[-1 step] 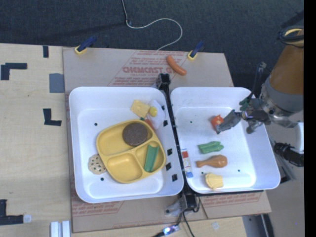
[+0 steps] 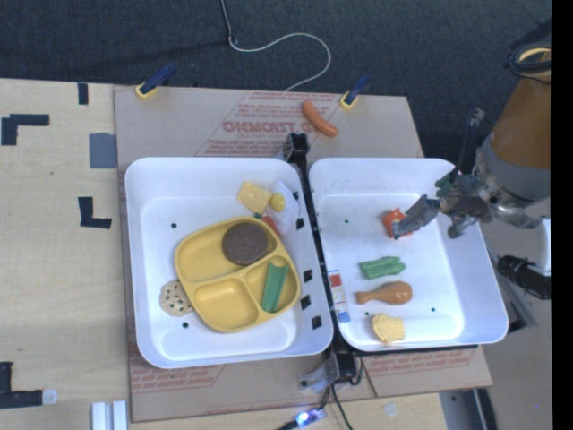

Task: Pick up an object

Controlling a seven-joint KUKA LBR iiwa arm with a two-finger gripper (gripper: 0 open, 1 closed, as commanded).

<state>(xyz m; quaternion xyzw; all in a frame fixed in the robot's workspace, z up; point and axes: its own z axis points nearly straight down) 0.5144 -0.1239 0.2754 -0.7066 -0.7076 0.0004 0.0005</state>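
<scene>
Over the right-hand shallow white bin (image 2: 466,316) hangs the grey arm's two-finger gripper (image 2: 405,227), its dark fingers (image 2: 417,215) reaching in from the right and closed around a small red-orange toy piece (image 2: 392,220), which sits at their tips near the bin's upper middle. Below it on the bin floor lie a green plastic bean pod (image 2: 382,266), a brown toy chicken drumstick (image 2: 386,294) and a pale yellow ridged toy (image 2: 388,328). Left of them, the second white bin (image 2: 148,240) carries a yellow divided plastic tray (image 2: 201,262) with a brown round patty (image 2: 245,242) and a green stick-shaped piece (image 2: 274,287); a speckled cookie (image 2: 175,298) lies beside the tray, a yellow corn-like toy (image 2: 258,198) above it. An orange toy sausage (image 2: 320,119) rests on the cardboard sheet (image 2: 206,119) behind both bins
</scene>
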